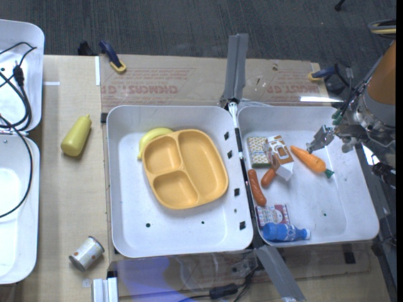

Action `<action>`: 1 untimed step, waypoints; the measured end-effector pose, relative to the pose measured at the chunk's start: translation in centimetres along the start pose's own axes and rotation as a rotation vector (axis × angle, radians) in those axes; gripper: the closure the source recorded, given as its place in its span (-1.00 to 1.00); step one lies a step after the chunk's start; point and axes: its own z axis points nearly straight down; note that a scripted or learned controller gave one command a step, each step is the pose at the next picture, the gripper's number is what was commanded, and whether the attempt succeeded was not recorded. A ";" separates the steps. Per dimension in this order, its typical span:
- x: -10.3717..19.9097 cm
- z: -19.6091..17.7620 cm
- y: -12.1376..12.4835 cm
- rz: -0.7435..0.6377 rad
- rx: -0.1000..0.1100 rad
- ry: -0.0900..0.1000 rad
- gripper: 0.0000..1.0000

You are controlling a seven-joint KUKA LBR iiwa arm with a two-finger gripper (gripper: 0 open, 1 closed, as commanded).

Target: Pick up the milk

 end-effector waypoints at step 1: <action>5.7 6.9 3.1 0.124 -0.033 -0.003 -1.00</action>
